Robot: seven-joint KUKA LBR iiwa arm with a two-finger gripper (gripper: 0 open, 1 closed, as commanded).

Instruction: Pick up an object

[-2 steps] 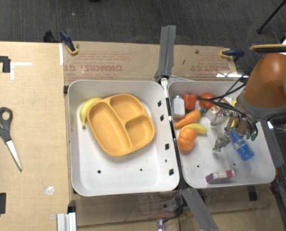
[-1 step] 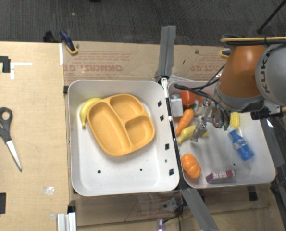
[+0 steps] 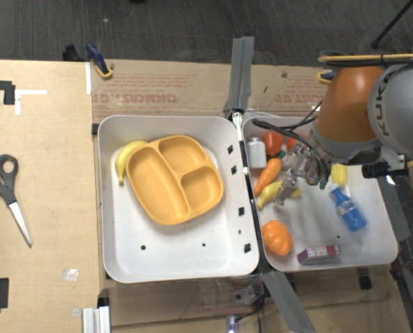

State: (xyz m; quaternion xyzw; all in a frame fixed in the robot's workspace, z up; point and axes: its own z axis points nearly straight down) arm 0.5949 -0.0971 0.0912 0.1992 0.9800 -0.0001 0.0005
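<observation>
My gripper [image 3: 289, 186] hangs low in the right bin [image 3: 373, 252], below the orange wrist band. Its tip is right beside a carrot [image 3: 267, 175] and a small yellow piece [image 3: 270, 195] at the bin's left side, seemingly touching the yellow piece. An orange pumpkin [image 3: 277, 236] lies nearer the front, apart from the gripper. A blue bottle [image 3: 349, 211] with a yellow item [image 3: 338, 174] above it lies to the gripper's right. I see nothing lifted off the bin floor.
A red item [image 3: 274, 143] and a white item [image 3: 256, 152] sit at the right bin's back left. A maroon box [image 3: 318, 254] lies near its front. The left bin [image 3: 171, 255] holds a yellow divided plate [image 3: 175, 179] and a banana [image 3: 125, 158]. Scissors [image 3: 10, 193] lie on the bench.
</observation>
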